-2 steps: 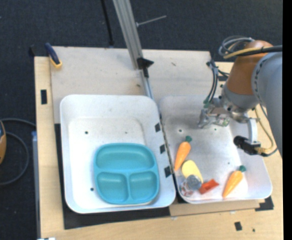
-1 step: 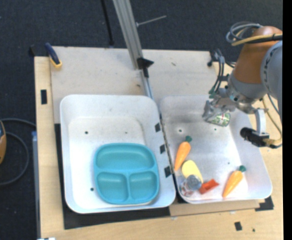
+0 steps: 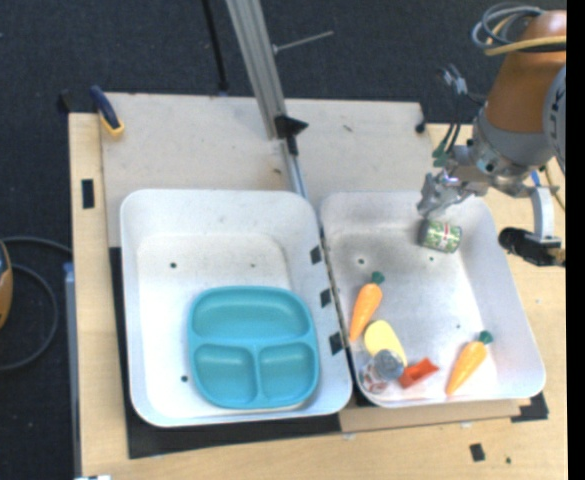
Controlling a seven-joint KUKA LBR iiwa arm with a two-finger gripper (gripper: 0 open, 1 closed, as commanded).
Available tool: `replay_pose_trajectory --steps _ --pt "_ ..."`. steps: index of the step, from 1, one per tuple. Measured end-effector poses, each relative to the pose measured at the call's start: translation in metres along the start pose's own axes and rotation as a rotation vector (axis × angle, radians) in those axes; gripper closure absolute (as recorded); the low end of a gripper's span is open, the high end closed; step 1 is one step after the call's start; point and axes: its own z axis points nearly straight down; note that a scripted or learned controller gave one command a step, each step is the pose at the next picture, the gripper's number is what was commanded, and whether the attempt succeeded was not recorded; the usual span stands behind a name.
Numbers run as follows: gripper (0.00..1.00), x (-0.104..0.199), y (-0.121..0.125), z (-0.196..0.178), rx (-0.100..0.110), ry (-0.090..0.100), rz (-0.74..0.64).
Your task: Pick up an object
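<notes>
My gripper (image 3: 438, 206) hangs over the far part of the right bin (image 3: 502, 268), reaching in from the right. Just below its fingertips lies a small green and white can (image 3: 440, 235) on the bin floor. Further toward the front of that bin lie an orange carrot (image 3: 365, 306), a yellow piece (image 3: 383, 340), a small grey round item (image 3: 379, 372), a red piece (image 3: 419, 371) and a second carrot (image 3: 468, 363). Whether the fingertips touch the can is unclear.
The left bin (image 3: 162, 238) holds a teal divided plate (image 3: 254, 346). A slanted metal pole (image 3: 264, 68) rises behind the bins. A blue and yellow clamp (image 3: 106, 110) sits at the bench's far left corner.
</notes>
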Motion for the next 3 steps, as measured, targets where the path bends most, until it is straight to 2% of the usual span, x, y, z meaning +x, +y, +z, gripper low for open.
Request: replay_pose_trajectory --steps 1,3 --pt "1.00 -0.002 0.002 -0.052 0.002 0.000 0.000" --pt "1.00 0.092 -0.031 -0.051 0.008 0.003 -0.002"
